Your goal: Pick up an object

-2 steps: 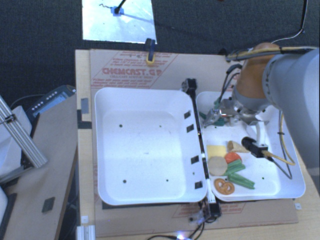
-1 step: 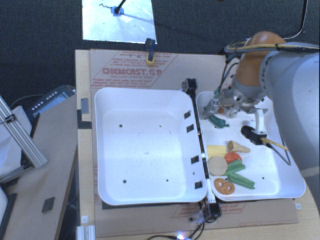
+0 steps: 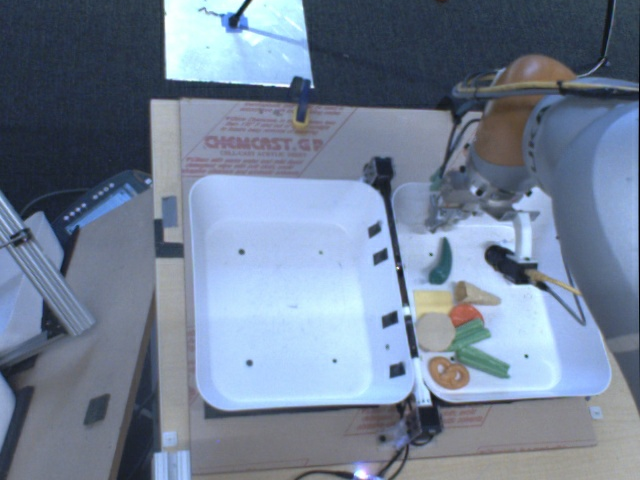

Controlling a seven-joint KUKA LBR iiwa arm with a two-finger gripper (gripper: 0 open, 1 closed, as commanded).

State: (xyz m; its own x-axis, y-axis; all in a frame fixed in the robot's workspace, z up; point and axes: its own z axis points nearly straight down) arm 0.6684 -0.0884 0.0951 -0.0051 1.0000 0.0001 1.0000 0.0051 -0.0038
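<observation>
Two shallow white bins are being shown side by side on a bench. The left bin (image 3: 290,298) is being seen with a bare floor. The right bin (image 3: 560,368) is being occupied by toy foods: a dark green pepper (image 3: 441,260) near its middle, and, nearer, a yellow cheese slice (image 3: 432,301), a tan wedge (image 3: 476,293), a red piece (image 3: 465,315), a beige disc (image 3: 435,332), green pods (image 3: 480,353) and a pretzel (image 3: 448,372). The gripper (image 3: 441,218) is being held at the far end of the right bin, just beyond the pepper; whether it is open or closed cannot be told.
</observation>
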